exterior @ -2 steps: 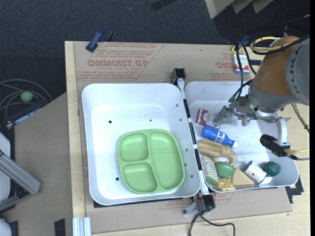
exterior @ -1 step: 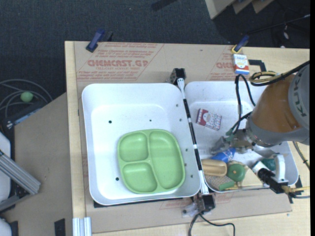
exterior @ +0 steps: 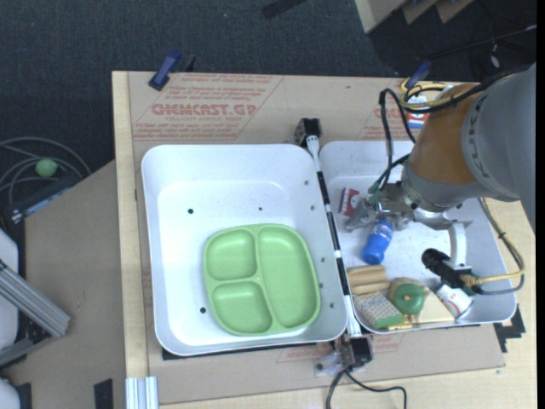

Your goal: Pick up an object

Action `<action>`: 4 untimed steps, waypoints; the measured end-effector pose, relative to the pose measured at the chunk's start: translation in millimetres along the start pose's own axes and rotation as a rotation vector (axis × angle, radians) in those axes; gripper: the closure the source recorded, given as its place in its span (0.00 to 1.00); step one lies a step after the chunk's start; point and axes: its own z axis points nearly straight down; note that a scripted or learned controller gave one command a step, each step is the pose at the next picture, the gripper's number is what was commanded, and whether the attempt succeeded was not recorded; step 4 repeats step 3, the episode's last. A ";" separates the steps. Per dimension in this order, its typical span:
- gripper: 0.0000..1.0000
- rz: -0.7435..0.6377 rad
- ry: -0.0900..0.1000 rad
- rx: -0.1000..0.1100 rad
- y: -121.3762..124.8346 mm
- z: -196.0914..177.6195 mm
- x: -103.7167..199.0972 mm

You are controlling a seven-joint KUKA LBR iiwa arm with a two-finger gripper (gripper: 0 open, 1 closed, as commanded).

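Observation:
My gripper (exterior: 368, 215) is low in the right bin (exterior: 358, 156), near its left wall. Just below it lies a blue cylinder (exterior: 377, 242), tilted, its top end close to the gripper. A small red and white packet (exterior: 349, 200) sits just left of the gripper, against the wall between the bins. I see nothing clearly held. The grey arm with its orange band (exterior: 443, 147) covers the bin's right part.
The left bin (exterior: 170, 177) holds a green divided plate (exterior: 260, 278). Along the right bin's front lie a wooden block (exterior: 368, 279), a green round object (exterior: 407, 296) on a pale flat piece, and a white tube (exterior: 453, 297).

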 end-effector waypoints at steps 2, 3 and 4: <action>0.00 0.002 0.001 0.003 -36.4 0.4 1.0; 0.00 0.000 -0.001 0.000 83.9 -15.2 -19.5; 0.00 0.000 -0.001 0.000 83.9 -15.2 -19.5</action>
